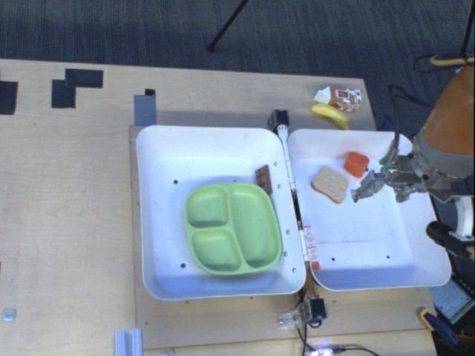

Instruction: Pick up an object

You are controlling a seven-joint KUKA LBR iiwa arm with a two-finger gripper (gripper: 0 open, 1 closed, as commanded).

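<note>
In the right bin (371, 265) lie a tan slice of toy bread (330, 185) and a small orange block (356, 163), both near the bin's back left. My gripper (380, 190) hangs over the right bin, just right of the bread and just below the orange block. Its fingers stand apart and open, with nothing between them. The left fingertip (359, 193) points toward the bread without visibly touching it.
The left bin (159, 199) holds a green divided plate (232, 228) and a small brown piece (263, 175) by the dividing wall. A yellow toy banana (329, 114) and a small packet (346, 97) lie on the bench behind the right bin.
</note>
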